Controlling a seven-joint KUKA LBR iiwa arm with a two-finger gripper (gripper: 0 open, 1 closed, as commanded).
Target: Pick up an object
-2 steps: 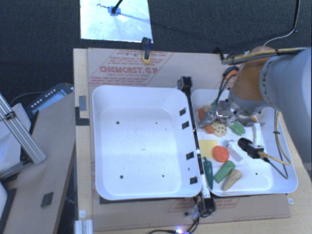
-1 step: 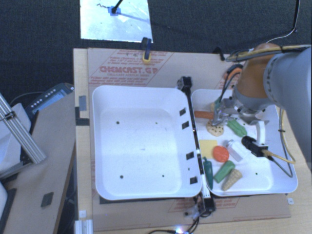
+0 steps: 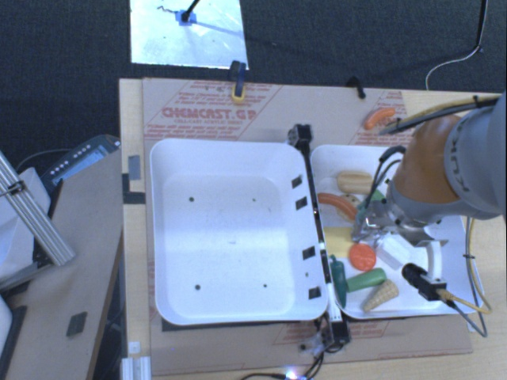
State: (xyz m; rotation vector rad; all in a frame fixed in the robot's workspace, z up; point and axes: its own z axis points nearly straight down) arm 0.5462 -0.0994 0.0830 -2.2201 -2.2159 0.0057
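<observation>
The arm's grey body and orange band hide much of the right bin, and the gripper sits low among the toys there, so I cannot tell how it stands or whether it holds anything. Around it lie a red tomato just below, a green cucumber, a tan cone, a hot dog and a bread roll. Another sausage rests on the bench beyond the left bin.
</observation>
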